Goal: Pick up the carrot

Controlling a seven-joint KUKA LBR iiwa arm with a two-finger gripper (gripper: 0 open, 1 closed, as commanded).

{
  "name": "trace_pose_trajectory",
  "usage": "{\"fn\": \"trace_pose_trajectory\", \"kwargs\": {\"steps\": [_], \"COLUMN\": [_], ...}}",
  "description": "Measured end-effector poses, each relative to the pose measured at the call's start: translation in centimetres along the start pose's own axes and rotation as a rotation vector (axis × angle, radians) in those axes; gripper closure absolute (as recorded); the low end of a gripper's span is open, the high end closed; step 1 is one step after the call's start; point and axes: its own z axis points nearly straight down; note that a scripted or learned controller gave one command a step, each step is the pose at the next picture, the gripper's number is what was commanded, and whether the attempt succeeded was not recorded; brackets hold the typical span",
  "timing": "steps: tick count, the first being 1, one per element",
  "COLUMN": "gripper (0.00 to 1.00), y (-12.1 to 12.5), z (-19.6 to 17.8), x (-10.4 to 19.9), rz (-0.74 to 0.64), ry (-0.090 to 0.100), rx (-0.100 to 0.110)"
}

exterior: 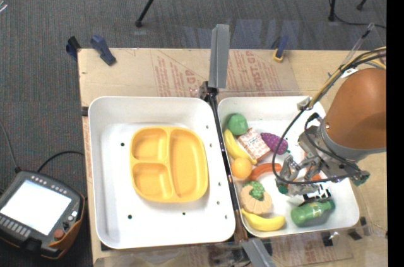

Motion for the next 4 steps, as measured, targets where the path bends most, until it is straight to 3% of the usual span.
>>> {"fn": "trace_pose_trajectory", "kwargs": {"steps": [1, 2, 3, 4], "gripper": [1.0, 1.0, 1.0, 1.0], "y": [10.3, 1.4, 5.4, 0.3], "z": [-0.2, -8.6, -0.8, -15.4], "x": [-6.7, -7.2, -1.8, 0.0], "rz": [0.054, -0.18, -0.105, -0.041], "ry": [0.002, -0.001, 0.011, -0.006], "rx": [-0.004, 0.001, -0.009, 0.008]}}
